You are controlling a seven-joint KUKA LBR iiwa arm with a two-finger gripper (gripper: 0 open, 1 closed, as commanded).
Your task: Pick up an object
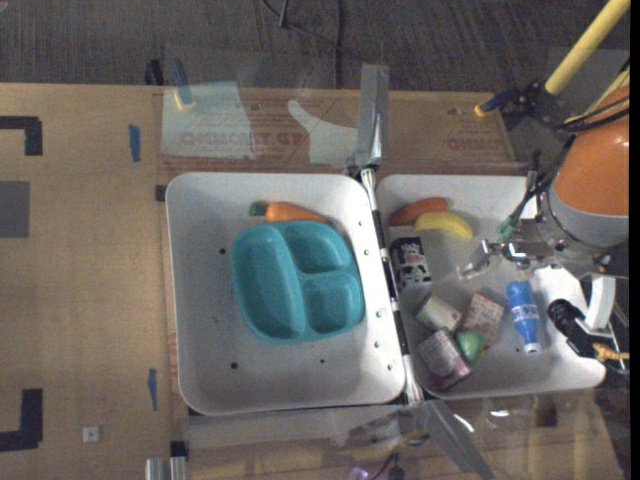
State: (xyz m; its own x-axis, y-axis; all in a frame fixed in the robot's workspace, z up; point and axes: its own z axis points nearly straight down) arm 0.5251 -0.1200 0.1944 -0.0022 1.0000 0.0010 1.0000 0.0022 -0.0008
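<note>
The arm's orange band (596, 173) bulks at the right edge of the frame, above the right bin (560, 368). Its gripper (490, 256) hangs at centre right over that bin; whether it is apart or together I cannot tell. Just right and below it lies a blue bottle (522, 314). Lower left of it sit small cartons (442, 356) and a green ball (469, 344); a banana (444, 225) lies upper left. The left bin (195, 298) holds a teal divided tray (296, 280).
</note>
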